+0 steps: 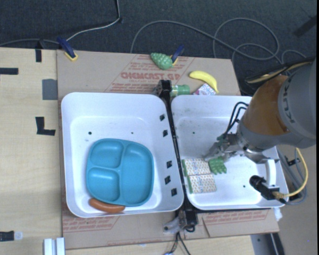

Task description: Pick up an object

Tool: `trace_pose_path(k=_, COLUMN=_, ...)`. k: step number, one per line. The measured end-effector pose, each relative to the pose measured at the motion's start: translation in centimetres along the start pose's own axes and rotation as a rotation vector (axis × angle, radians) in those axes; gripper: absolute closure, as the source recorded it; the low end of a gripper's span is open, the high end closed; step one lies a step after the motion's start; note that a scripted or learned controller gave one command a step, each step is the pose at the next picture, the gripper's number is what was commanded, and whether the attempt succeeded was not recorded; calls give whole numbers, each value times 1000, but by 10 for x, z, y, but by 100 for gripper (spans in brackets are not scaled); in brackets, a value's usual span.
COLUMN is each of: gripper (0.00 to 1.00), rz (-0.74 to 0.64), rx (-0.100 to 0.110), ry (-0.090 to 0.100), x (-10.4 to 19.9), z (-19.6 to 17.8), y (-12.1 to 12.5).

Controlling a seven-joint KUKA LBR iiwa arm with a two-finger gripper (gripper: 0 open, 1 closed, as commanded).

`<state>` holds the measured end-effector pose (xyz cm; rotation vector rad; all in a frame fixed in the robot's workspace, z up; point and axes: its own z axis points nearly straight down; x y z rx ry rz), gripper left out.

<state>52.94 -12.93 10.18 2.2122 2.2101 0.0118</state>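
Low in the right bin point(239, 198), right of centre in the frame, the gripper point(217, 154) sits over a green object point(218, 167) (finger state: I cannot tell). Nothing looks lifted, so the grasp and raise appear not yet done.

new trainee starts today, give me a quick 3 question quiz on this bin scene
1. True or false: the blue divided plate lies in the left bin.
2. Which item lies outside both bins? A) orange sausage B) banana C) green object
3. Fill in: the gripper is over the ____ bin.

Key: 1 true; 2 B; 3 right.
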Motion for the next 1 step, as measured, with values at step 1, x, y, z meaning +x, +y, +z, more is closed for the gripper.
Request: trace_pose_path(k=1, gripper=100, rz=-3, rx=15, ry=5, x=68, z=-83, y=26)
